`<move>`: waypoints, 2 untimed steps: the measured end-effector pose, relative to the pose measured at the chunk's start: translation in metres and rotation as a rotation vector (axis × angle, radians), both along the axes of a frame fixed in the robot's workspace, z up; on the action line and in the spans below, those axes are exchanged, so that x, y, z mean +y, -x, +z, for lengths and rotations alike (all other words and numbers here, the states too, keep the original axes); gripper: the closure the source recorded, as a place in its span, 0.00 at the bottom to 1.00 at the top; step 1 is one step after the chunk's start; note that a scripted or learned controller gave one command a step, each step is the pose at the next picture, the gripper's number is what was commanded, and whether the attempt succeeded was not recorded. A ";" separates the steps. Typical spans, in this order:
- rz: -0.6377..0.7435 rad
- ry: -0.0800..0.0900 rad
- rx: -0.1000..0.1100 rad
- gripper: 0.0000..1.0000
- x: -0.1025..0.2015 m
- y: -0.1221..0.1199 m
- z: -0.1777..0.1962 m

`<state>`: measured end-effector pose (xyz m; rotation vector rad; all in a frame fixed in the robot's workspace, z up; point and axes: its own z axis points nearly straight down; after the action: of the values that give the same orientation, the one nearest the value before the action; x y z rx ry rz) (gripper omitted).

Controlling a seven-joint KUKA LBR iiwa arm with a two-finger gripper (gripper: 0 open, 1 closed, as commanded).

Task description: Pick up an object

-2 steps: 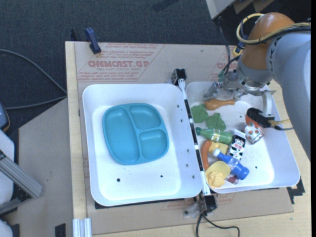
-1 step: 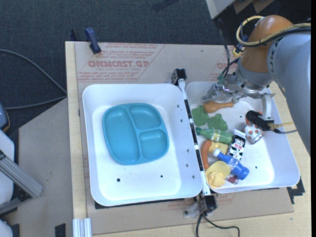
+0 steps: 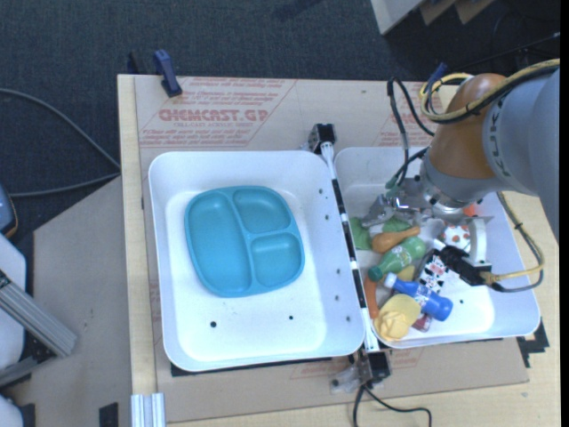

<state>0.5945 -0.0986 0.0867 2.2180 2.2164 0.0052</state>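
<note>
Reaching in from the right, the grey arm (image 3: 520,123) with its orange band hangs over the right bin, but first the left of the scene. One blue clamp (image 3: 166,71) sits at the counter's (image 3: 222,105) far left corner, and red print on the brown board reads roughly "CHEMCAST GP", though the smaller lines beneath are too blurred to read. Two shallow white bins stand side by side. The left bin (image 3: 178,327) carries one turquoise divided tray (image 3: 244,238) with three compartments, lying flat near its middle.

The right bin (image 3: 516,314) holds a loose heap of toys: one orange carrot-like piece (image 3: 394,236), one green bottle (image 3: 400,258), one blue bottle (image 3: 425,296), one yellow soft lump (image 3: 396,316) at the near edge, a small black-and-white spotted piece (image 3: 435,272), and a white piece with red marks (image 3: 456,237). They lie touching or overlapping, so the count may miss something underneath.

The pincer (image 3: 402,201) is low at the far left of that heap, just above the carrot piece; metal parts show there, yet whether it is spread or closed, or grips anything, I cannot tell.
</note>
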 end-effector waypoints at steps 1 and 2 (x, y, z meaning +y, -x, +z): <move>0.000 -0.002 0.008 0.00 0.000 0.048 -0.002; -0.001 -0.001 0.003 1.00 -0.001 0.047 0.008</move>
<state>0.5479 -0.0991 0.0952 2.2213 2.2175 0.0027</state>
